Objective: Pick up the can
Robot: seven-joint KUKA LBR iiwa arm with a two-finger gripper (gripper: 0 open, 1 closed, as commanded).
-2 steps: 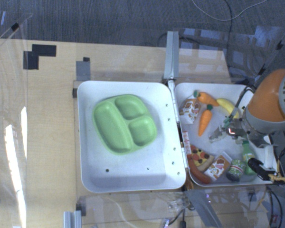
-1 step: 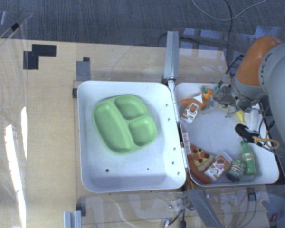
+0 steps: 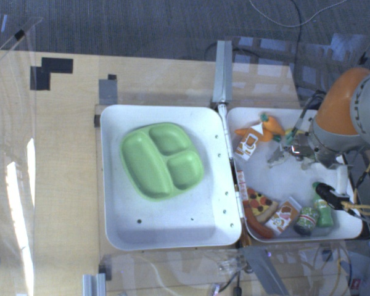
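Camera view: my single feed, looking down at a slant on the wooden bench [image 3: 55, 165] and both bins.
Left bin [image 3: 172, 227]: it holds a green divided plate [image 3: 163, 160] with three compartments, lying flat towards the back of the bin.
Right bin [image 3: 283, 180]: small toy groceries lie along its back and front edges, with bare white floor between them.
Can [image 3: 306, 221]: it sits at the front edge of the right bin, towards the front right corner.
Can's look: short and round, with a green label that carries a touch of red and a dark top. I read it as roughly upright, though it is small on my screen.
Can's neighbours: a small printed box [image 3: 285, 214] lies just beside it on the left. A green bottle-like thing [image 3: 324, 213] presses against its right.
Front left of the right bin: a toy pizza slice [image 3: 259, 205] lies against the bin wall.
Back of the right bin: an orange toy carrot [image 3: 271, 125] lies there, with an orange-and-white carton [image 3: 248, 143] just in front of it.
Arm [image 3: 342, 110]: grey with an orange band, reaching in from the right over the back half of the right bin.
Gripper [image 3: 285, 154]: it hangs near the carton and carrot, well apart from the can.
Pincer state: I cannot tell from this angle whether it is wide or narrow. I see nothing held in it.
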